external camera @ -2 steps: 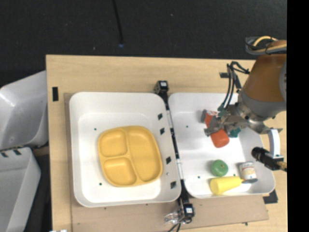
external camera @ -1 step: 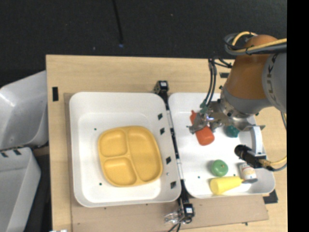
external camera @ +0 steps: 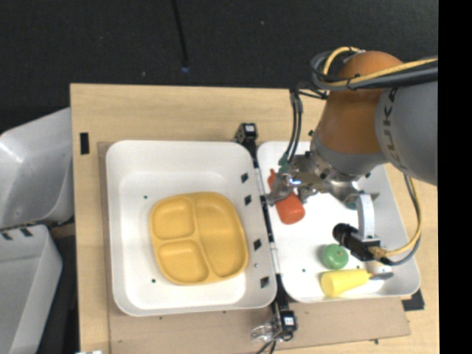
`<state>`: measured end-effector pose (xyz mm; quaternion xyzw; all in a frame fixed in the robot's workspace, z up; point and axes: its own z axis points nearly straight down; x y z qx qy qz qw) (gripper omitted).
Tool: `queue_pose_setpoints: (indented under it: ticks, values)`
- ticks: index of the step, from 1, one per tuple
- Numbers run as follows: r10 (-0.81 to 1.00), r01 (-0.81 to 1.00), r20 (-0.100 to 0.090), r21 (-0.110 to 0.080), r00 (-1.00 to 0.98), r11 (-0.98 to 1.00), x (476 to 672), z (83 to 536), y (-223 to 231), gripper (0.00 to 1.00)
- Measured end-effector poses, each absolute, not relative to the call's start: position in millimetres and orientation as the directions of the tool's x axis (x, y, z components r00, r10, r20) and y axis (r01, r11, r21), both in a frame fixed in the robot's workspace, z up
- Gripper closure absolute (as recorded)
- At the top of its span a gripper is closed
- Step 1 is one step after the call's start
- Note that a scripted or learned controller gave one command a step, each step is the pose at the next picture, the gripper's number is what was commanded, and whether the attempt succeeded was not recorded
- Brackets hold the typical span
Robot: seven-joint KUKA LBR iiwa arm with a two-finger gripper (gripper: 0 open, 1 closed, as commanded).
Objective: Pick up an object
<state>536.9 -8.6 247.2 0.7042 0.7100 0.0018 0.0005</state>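
End effector: I see the metal two-finger end effector [external camera: 286, 185] low at the inner edge of the right shallow white bin [external camera: 310, 268]; whether it is released or clenched I cannot tell.
Nearest object: a small orange-red plastic cylinder [external camera: 290, 209] sits just below it, touching or nearly so; I can't confirm a grasp.
Risk here: I judge it could nudge the cylinder against the bin wall, or lift off with nothing.
Further off: a green round knobbed piece [external camera: 334, 256] and a yellow cone [external camera: 344, 282] lie near the arm's cables, which might snag them.
Farthest: a yellow divided plastic plate [external camera: 198, 237] in the left white bin [external camera: 133, 175], well apart.
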Motion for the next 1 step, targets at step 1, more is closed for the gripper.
queue_pose_setpoints:
  ticks: [1]
  values:
    - [1.0, 1.0, 0.001, 0.0, -0.007, 0.007, 528.2, 236.1, 46.9, 1.0]
